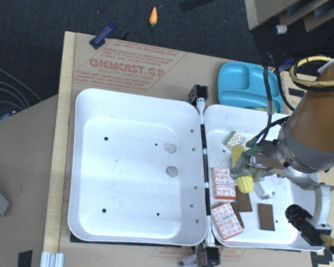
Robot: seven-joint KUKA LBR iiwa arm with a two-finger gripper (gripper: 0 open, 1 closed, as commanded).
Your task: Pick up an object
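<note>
- The arm [328,116] comes in from the right side of the frame and hangs low over the right bin [275,239], orange band facing the camera.
- The pincer [251,163] sits down among the clutter at the upper middle of that bin; honestly can't tell from this angle how it's set, the wrist hides too much.
- Right below it there's a yellow corn-cob-looking toy [244,184], just beside the pincer tip.
- Another yellow piece [237,151] lies a bit up and left of the pincer.
- Two red-and-white packets [223,183] and [227,220] lie along the bin's left wall, one above the other.
- Two brown blocks [243,201] and [266,217] rest on the bin floor lower down.
- The left bin [134,168] takes the middle of the desk [59,145].
- A blue tray [245,85] sits behind the right bin, top of frame.
</note>
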